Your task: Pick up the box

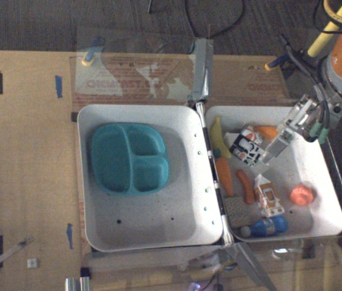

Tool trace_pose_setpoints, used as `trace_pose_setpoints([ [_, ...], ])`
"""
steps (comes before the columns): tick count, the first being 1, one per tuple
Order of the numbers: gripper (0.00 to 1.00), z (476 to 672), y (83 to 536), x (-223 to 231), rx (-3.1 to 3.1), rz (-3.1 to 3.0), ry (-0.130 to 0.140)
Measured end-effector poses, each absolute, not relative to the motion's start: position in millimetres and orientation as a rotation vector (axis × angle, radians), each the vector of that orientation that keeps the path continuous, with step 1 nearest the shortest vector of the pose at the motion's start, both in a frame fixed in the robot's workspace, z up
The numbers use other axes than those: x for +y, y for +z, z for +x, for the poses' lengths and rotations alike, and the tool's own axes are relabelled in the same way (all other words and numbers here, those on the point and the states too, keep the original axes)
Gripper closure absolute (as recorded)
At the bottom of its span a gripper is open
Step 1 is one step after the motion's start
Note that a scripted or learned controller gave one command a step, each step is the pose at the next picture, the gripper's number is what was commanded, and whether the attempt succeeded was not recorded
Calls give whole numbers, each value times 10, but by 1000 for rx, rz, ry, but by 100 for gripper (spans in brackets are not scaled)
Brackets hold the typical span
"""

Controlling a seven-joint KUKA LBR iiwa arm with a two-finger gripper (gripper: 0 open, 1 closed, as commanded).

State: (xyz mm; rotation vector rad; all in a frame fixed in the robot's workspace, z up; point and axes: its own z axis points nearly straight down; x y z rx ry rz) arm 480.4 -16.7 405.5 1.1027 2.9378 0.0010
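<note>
Brown bench [25, 180], blue tape marks, dark carpet behind. Two white bins side by side. Left bin [98, 223]: teal divided plate [130, 157] only, toward the far left corner. Right bin [325, 214]: banana [218, 137] and carrot [224, 176] along the left wall, black-and-white box [246, 148] near the far side, tilted; small red sausage [245, 187], carton [268, 199], blue bottle [267, 227] near the front edge, orange-red round thing [302, 194] to the right. Gripper [272, 150] reaching in from the right, fingertip just beside the box's right edge. Finger state: can't tell, seen edge-on. Box not lifted, resting in bin.
</note>
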Motion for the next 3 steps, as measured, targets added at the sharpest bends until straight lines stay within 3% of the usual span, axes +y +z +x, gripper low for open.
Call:
trace_pose_setpoints([
  [1, 100, 4822, 4167, -124, 2936, 1085, 4],
  [2, 0, 4822, 4166, -111, 2938, 1081, 4],
  [3, 0, 5494, 4362, -76, 2964, 1018, 2],
])
